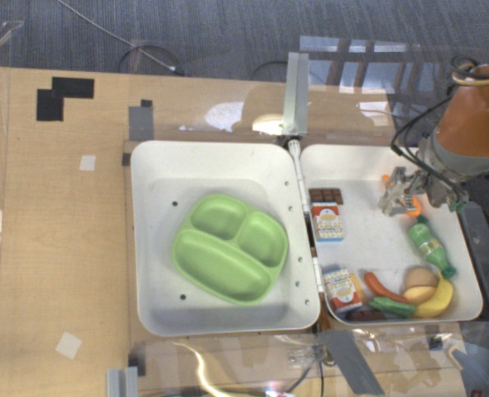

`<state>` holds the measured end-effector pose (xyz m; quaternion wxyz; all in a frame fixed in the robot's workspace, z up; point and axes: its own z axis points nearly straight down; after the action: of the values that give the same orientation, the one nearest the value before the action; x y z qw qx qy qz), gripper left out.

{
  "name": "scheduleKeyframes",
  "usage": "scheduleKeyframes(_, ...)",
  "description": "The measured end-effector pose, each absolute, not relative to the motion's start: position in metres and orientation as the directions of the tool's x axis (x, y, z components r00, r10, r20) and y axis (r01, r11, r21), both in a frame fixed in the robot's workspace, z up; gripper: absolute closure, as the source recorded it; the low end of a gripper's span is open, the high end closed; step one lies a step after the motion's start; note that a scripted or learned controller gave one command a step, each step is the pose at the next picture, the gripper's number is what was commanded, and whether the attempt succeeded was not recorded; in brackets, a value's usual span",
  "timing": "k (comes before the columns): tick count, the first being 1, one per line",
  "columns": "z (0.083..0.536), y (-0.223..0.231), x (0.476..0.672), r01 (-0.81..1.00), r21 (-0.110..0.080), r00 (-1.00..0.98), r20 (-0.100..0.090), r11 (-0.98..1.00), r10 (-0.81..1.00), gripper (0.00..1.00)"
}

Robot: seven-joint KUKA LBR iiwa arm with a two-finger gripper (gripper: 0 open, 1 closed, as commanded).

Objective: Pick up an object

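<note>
Status: pick not done as far as I can judge. Nothing is visibly lifted clear of the bins.

The two-finger gripper (403, 195) is low in the right-hand shallow white bin (353, 165), upper-right area, fingers pointing roughly toward the bin floor. There's a small orange piece (410, 211) right at the fingertips, touching or just beside them. Can't tell whether it sits between the fingers or just lies next to them, so I won't call it held. Hand state: can't tell, too small and cluttered at the tips to read wide or narrow.

Candidate objects, all in the right bin:
- green plastic bottle (431, 246), just below the gripper, lying tilted
- yellow banana (439, 298) and tan rounded item (420, 278), bottom-right corner, touching each other
- red-orange sausage-shaped item (383, 287) and dark green long vegetable (391, 305), bottom edge
- brown chocolate bar (326, 196) and small white carton with blue and red print (329, 222), along the left wall
- second small printed box (342, 286), bottom-left corner

The left-hand white bin (157, 188) carries a light green divided plastic plate (230, 247), well apart from the gripper.

Arm pose: grey arm with orange band (474, 121) comes in from the right, wrist above the right bin's upper-right corner, reaching down and left.

Left to do, judging from this: confirm a grasp, then lift.
</note>
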<state>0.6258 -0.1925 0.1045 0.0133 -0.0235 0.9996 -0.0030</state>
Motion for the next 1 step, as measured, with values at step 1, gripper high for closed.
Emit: scheduleKeyframes(1,0.2658,-0.2049,0.6721,0.304,0.002,-0.952,-0.017,0.953,0.304,1.0)
